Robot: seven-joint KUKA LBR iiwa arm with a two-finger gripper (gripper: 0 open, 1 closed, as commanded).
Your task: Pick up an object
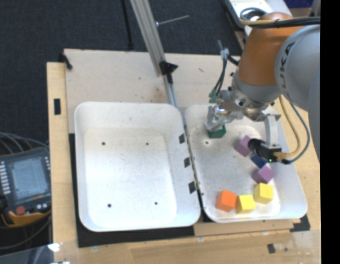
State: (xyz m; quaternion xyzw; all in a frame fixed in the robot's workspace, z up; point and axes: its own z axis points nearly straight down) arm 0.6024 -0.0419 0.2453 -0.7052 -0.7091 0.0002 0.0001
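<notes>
gripper (216,120) low in right bin (285,210) toward 11 o'clock, clenched on green block (216,131) | orange block (226,200), two yellow blocks lay at 6 o'clock | purple blocks at 3 o'clock

Bright, even light; slightly soft.

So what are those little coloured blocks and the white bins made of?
The orange block and yellow blocks look matte with soft edges, perhaps foam or painted wood. The bins look like smooth moulded plastic with rounded corners, speckled with wear.
</notes>
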